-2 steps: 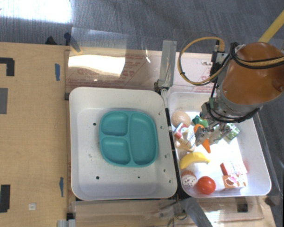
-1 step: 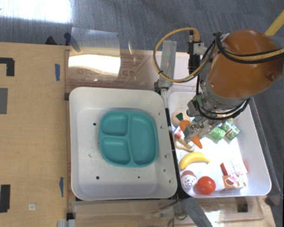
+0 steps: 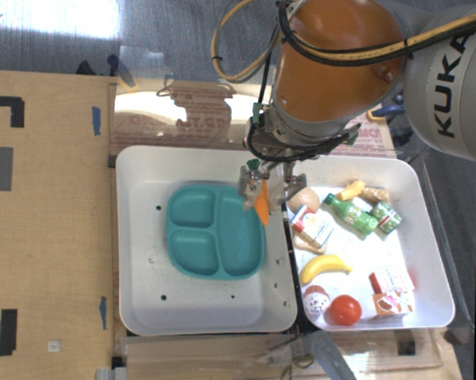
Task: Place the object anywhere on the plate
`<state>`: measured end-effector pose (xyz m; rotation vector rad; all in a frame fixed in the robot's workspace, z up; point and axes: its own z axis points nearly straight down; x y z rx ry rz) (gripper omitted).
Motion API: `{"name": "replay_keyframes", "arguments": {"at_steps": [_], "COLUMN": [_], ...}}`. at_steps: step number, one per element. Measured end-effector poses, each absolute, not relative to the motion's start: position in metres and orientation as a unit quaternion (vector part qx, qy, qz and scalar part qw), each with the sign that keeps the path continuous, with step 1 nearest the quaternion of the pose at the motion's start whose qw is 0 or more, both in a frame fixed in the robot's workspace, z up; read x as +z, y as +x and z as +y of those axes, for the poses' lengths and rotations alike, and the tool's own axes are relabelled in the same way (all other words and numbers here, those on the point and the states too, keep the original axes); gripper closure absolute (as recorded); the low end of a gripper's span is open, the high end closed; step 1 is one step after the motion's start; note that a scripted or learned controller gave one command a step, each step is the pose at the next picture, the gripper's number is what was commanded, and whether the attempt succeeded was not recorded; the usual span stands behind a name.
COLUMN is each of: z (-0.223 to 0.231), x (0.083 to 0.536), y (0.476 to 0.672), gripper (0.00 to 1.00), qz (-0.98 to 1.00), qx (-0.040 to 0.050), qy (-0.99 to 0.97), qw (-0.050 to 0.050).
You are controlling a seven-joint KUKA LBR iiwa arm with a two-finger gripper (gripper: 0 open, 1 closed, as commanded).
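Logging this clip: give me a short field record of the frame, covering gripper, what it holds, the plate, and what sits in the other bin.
gripper: over the right edge of the plate, fingers closed on a small orange carrot-like object
plate: teal, three compartments, nothing lying on it, in the left bin
right bin: banana, tomato, green bottle, small cartons and other toy foods
task state: object held above plate, not yet released
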<state>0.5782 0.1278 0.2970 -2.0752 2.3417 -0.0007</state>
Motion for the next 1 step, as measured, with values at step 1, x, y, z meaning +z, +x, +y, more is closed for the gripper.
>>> {"name": "replay_keyframes", "arguments": {"at_steps": [1], "z": [0.1251], "x": [0.2957], "y": [0.5785], "gripper": [0.00], "qz": [0.750], "qx": [-0.0001], "qy": [-0.662], "qw": [0.005]}}
